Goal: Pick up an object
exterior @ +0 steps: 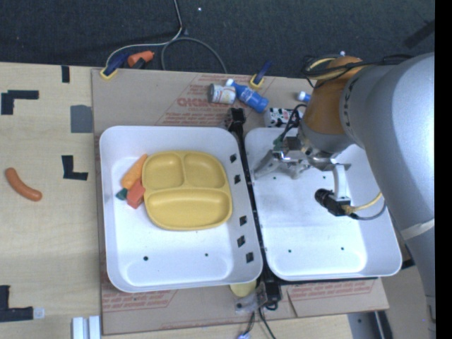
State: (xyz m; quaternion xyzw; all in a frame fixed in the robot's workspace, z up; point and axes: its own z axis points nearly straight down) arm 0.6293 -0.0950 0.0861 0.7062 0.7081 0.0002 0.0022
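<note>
The arm (385,119) is reached in from the right, wrist bent over the right bin (318,253). The gripper (272,162) is angled low at that bin's upper left; its grip cannot be told (nothing seen held). A yellow plate (187,189) and carrot (132,173) are seen in the left bin (169,267).

Robotics lab bench, two white bins (113,260) clamped on cardboard (176,101), black tape markers (18,101), trailing cables (180,20)
</note>
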